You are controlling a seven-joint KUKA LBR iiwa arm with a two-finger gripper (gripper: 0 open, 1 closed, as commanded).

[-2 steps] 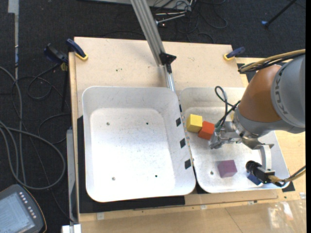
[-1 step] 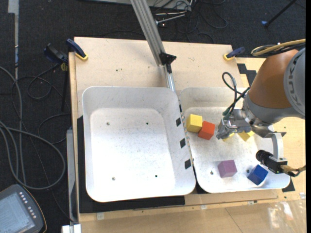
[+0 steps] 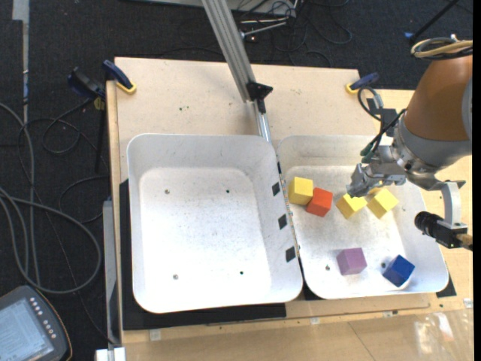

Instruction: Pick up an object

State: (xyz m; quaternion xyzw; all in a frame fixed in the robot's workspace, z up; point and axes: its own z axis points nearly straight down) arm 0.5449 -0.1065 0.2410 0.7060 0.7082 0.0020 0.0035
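The right bin [image 3: 323, 150] holds several small blocks. A yellow block [image 3: 301, 189] touches an orange-red block [image 3: 321, 201] near the bin's left side. Two more yellow blocks lie further right, one [image 3: 350, 204] directly under my gripper [image 3: 361, 187] and one [image 3: 382, 202] just right of it. A purple block [image 3: 351, 261] and a blue block [image 3: 398, 270] sit near the front edge. My gripper hangs low over the middle yellow block, its dark fingers pointing down at the block's top.
The left bin [image 3: 143, 201] lies beside the right one. A slanted metal pole [image 3: 233, 43] runs from the top down to the bins' shared edge. Clamps [image 3: 113, 77] sit at the bench's back corners. Cables cross the dark floor.
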